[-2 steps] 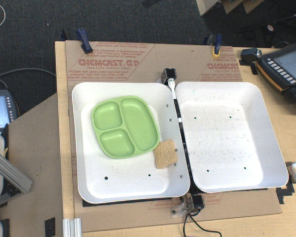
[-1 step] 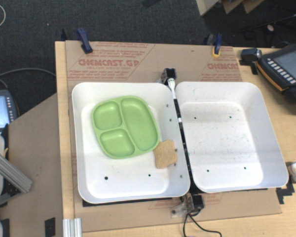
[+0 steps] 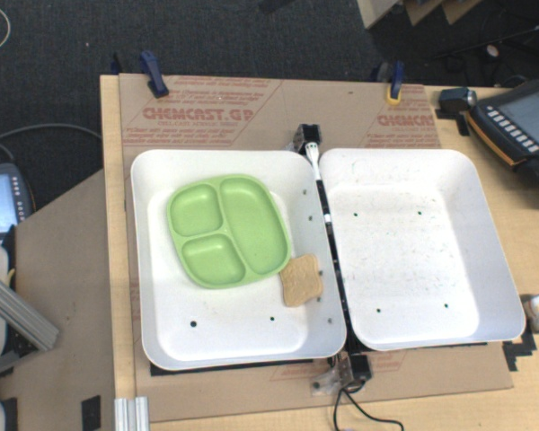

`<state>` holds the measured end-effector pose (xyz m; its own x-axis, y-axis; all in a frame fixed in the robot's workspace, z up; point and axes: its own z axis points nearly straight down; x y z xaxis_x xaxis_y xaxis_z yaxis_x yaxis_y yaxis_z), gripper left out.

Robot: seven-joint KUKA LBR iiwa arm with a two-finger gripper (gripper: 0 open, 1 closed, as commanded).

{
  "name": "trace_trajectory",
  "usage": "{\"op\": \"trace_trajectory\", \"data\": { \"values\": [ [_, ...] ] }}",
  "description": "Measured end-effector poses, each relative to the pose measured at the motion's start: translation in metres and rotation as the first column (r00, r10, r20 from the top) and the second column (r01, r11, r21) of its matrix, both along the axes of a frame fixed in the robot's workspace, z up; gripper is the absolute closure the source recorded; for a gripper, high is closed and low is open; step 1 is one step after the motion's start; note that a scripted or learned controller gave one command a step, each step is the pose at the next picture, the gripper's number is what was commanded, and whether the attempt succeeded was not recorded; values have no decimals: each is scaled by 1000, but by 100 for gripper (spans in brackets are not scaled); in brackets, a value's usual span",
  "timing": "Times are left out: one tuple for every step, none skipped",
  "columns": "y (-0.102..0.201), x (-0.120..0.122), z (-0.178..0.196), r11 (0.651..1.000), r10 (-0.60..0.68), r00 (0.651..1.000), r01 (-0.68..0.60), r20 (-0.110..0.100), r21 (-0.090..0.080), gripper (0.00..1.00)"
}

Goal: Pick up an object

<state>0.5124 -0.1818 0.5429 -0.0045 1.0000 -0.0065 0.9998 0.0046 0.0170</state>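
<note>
The green divided plate [image 3: 227,232] is lying flat in the left bin [image 3: 157,330], left of the frame's centre, with a tan sponge-like piece [image 3: 300,281] touching its lower right edge. Either item is serving as a candidate for the pick. The right bin [image 3: 485,241] is sitting just beside the left bin, and the two rims are meeting along the middle of the frame. The state of the hand cannot be told from this view, so the task is judged to be standing at its start: approach, grasp and lift are all remaining. The brown board [image 3: 207,106] under the bins is bearing reddish printed lettering reading "CHEMCAST".
</note>
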Motion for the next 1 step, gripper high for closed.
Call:
{"op": "trace_trajectory", "data": {
  "values": [
    [15,-35,-117,1000,-6,1000,6,-29,11,100]
  ]
}}
